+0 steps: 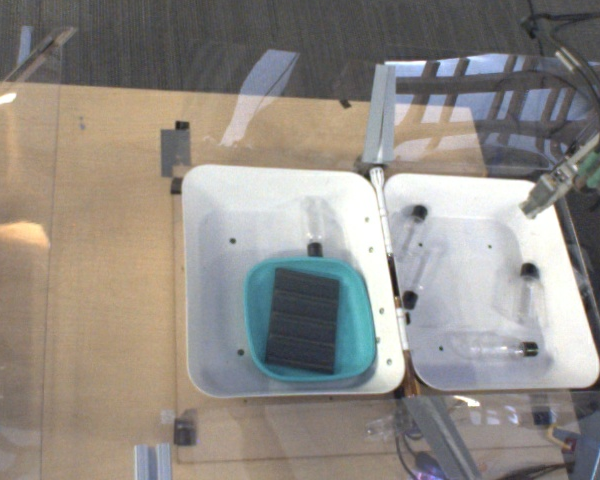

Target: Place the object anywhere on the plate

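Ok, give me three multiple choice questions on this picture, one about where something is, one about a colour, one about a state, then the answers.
1. Where is the plate?
A. in the left bin
B. in the right bin
C. on the bench outside the bins

2. What colour is the plate?
A. red
B. teal
C. yellow

3. How does the dark ridged block lie?
A. standing on the bench
B. flat on the plate
C. leaning on the right bin's wall

Answers: 1 A, the plate sits in the left bin's lower half. 2 B, its rim shows teal. 3 B, plate rim surrounds the block.

A block (303,319) lies on the plate (256,290) in the left bin (205,268).
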Robot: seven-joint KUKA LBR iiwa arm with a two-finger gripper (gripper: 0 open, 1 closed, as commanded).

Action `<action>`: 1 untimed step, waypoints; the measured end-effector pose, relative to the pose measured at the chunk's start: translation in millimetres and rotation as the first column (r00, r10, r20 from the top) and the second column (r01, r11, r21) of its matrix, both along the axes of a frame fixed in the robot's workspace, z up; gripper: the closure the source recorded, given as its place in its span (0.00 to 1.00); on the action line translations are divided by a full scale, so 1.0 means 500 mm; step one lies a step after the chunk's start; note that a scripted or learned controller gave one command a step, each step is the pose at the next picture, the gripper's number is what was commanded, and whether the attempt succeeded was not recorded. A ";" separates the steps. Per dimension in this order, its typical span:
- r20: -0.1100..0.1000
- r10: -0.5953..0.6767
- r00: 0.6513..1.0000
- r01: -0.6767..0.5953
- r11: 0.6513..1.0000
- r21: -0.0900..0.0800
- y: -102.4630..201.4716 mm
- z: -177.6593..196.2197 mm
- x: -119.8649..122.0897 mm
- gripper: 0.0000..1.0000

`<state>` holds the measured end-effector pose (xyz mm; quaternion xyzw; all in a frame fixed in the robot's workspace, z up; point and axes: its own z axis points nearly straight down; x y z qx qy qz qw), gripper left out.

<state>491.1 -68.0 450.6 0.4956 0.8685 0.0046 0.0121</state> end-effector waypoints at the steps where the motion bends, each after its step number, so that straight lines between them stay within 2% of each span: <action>1: -0.016 0.281 0.960 -0.281 0.960 0.002 0.173 -0.103 0.125 1.00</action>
